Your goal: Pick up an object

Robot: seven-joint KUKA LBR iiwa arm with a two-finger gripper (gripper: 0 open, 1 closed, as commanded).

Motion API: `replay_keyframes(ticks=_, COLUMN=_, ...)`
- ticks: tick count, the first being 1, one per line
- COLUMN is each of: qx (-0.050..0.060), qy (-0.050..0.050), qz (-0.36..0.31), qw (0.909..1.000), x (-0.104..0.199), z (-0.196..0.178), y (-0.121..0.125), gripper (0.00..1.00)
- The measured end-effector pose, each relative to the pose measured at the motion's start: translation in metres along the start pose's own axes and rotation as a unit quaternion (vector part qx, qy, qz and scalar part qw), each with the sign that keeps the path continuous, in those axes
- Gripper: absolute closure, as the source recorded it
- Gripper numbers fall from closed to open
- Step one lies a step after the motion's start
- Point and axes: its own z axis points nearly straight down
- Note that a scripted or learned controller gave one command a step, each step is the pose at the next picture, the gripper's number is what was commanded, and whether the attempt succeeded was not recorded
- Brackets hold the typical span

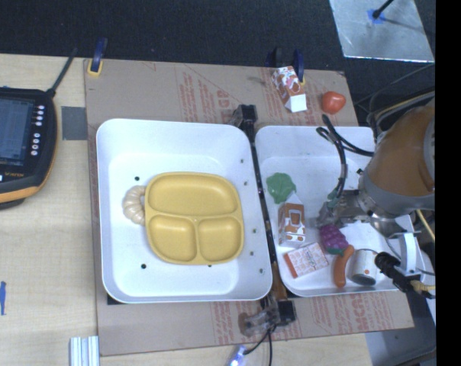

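Camera view looks down on the desk (32, 250) with both white bins sitting on a sheet of cardboard (185, 90). Left bin (116, 204) has a yellow divided plate (193, 217) pretty much in its middle, and a pale, knobbly thing (133, 203) pokes out touching the plate's left edge; can't say what it is.

Right bin (307, 139) is the busy one. A green lumpy item (280, 185) sits near the bin's left wall, a small brown-and-white carton (291, 223) lies just below it, and a red-and-white packet (307, 259) is toward the bin's front edge. Purple grapes (333, 238) are just right of the carton, with a sausage (340, 266) right beside them and a silver can (362, 266) lying on its side next to the sausage.

The arm (402, 158) comes in over the right bin's right side, and the gripper (339, 210) is down just above the grapes. It's too dark and cluttered there to make out how it's set or if it's got anything.

Behind the bins, on the cardboard's back edge, there's a small red-and-white carton (289, 88) and a tomato (333, 101). A teach pendant (17, 143) sits at the desk's left edge.
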Motion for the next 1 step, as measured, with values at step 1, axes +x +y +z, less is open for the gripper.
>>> replay_keyframes(ticks=1, qx=0.009, qy=0.003, qz=0.001, qw=1.0000, x=0.0824, z=-0.0841, y=0.0276, gripper=1.00)
